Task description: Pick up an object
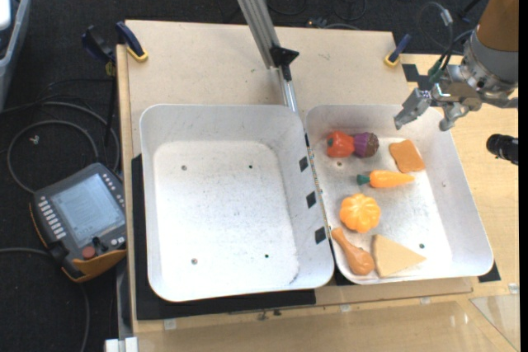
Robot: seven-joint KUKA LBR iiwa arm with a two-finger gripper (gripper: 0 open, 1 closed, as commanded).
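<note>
Gripper (429, 113) hangs at upper right of frame, 2 fingers spread with nothing between them, above the right bin (470, 218). Nearest candidate: orange block (406, 155), directly below, untouched.

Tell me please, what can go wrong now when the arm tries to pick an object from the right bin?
1. The tool, open, hangs above the right bin's far rim and might hit it when descending.
2. The red tomato and purple piece touch, so closing could catch both or push one away.
3. The cheese wedge lies flat; fingers may slip over it.
</note>
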